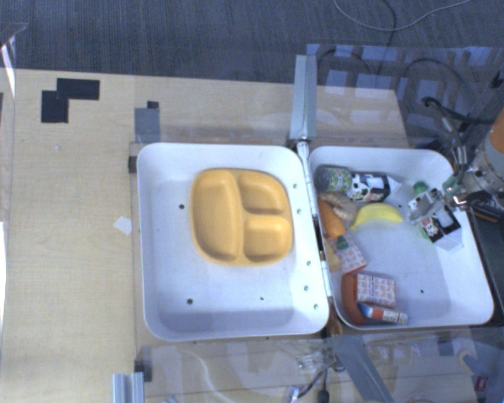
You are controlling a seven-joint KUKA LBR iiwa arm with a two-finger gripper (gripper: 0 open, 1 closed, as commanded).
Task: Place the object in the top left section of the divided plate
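Pincer [437, 212] is seen low over the right bin [479, 296], near its far right side; its grip state cannot be told. No object is seen in it. Candidate objects lie well left of it: a toy banana [378, 216], judged light, stiff, slick, best pinched across the middle. The yellow divided plate [239, 215] sits in the left bin [164, 250].

Two white bins side by side: left bin [155, 250], right bin [475, 296]. Black tape patches [67, 97] on the bench at 10 o'clock. Thin cable [378, 2] loops over grey floor at 1 o'clock.
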